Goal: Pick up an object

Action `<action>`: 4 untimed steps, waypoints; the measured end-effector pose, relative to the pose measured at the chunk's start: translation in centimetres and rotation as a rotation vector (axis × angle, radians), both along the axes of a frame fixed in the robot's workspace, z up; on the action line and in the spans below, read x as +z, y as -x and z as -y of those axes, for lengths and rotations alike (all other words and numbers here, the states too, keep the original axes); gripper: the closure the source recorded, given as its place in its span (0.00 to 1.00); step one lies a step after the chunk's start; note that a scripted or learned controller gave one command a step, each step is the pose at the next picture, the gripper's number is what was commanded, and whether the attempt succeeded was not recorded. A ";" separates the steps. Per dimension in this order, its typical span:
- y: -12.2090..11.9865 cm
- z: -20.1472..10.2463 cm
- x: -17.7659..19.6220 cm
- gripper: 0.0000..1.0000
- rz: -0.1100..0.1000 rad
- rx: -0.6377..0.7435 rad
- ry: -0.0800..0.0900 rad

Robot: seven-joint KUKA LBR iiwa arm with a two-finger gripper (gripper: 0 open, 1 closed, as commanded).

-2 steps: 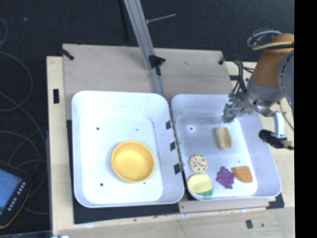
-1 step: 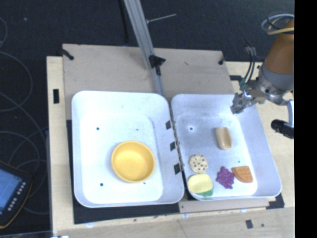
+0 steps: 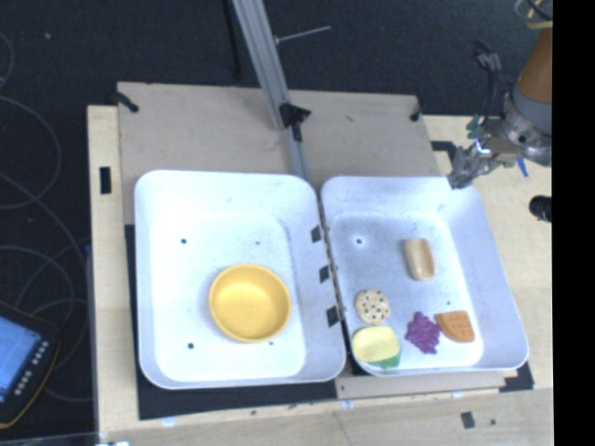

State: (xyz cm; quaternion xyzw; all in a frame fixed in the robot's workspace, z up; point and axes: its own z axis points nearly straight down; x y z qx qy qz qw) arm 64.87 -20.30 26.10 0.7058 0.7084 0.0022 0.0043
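Camera view: pale bench [image 3: 390, 421], dark cabled floor [image 3: 37, 82].

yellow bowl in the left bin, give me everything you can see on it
The yellow bowl is round, shallow and plain, with a smooth matte look like plastic and a slightly paler rim. It sits upright, mouth up, with nothing visible inside. It rests on the floor of the left bin, toward the bin's near right part, clear of the walls. No other object touches it. The gripper is far away, at the far right corner of the right bin.
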 end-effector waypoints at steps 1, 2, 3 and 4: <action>-0.1 0.1 2.1 1.00 -0.005 0.003 -0.002; 0.7 -3.9 1.2 1.00 -0.009 0.001 -0.002; 1.0 -8.4 0.9 1.00 -0.009 0.002 -0.003; 2.2 -13.1 1.4 1.00 -0.008 0.003 -0.004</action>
